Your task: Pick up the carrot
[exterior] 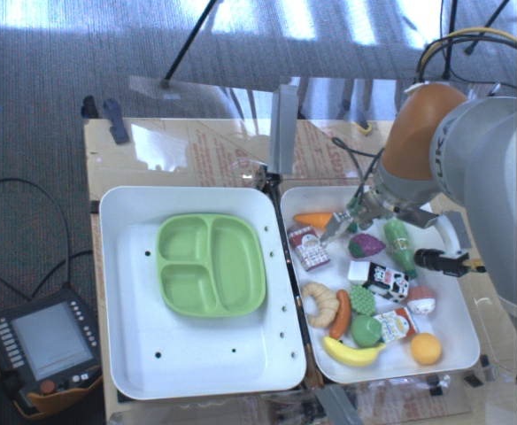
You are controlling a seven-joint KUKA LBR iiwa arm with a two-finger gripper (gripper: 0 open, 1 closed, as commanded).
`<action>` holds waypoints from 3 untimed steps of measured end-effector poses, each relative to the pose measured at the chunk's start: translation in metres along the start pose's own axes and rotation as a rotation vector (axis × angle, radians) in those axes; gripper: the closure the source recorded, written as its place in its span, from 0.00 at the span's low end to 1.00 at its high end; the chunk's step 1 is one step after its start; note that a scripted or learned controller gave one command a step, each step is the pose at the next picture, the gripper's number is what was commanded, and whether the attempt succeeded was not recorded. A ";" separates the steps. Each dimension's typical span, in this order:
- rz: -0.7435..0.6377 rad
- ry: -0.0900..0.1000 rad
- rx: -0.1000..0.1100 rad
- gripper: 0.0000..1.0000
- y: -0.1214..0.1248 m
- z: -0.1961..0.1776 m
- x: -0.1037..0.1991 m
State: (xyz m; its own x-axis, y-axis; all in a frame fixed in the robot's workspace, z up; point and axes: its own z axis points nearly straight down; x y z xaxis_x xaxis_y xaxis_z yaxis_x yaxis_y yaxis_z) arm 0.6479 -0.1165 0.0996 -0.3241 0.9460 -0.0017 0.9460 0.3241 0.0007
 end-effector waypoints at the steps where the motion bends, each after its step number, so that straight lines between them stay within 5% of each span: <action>1: 0.369 -0.006 -0.003 0.00 0.006 0.006 0.022; 2: 0.744 -0.002 -0.005 0.00 0.009 0.007 0.030; 3: 0.735 0.002 -0.004 1.00 0.012 -0.002 0.033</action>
